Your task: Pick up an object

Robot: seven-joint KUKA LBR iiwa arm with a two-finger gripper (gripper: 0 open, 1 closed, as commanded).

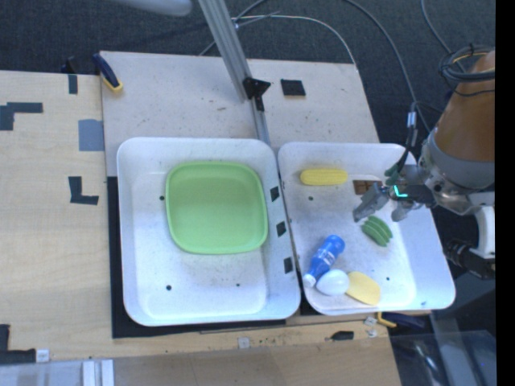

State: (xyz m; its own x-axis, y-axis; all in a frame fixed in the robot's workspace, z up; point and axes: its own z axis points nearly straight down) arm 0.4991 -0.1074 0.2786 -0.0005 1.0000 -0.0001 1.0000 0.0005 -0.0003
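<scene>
My gripper (385, 210) hangs over the right bin (418, 276), its two fingers spread apart with nothing between them. A small green oval object (376, 231) lies in the bin just below the fingertips. Near the bin's back lies a yellow oblong piece (323, 177). A blue bottle with a white cap (323, 258) lies tilted toward the bin's front. Beside it sit a white rounded object (333, 281) and a yellow wedge (364, 289). A small brown item (361, 187) shows just left of the gripper's body.
The left bin (141, 240) holds a green square plate (216, 207). A grey metal pole (233, 51) slants down to the back edge between the bins. Cables (378, 47) trail over the dark floor behind the right bin.
</scene>
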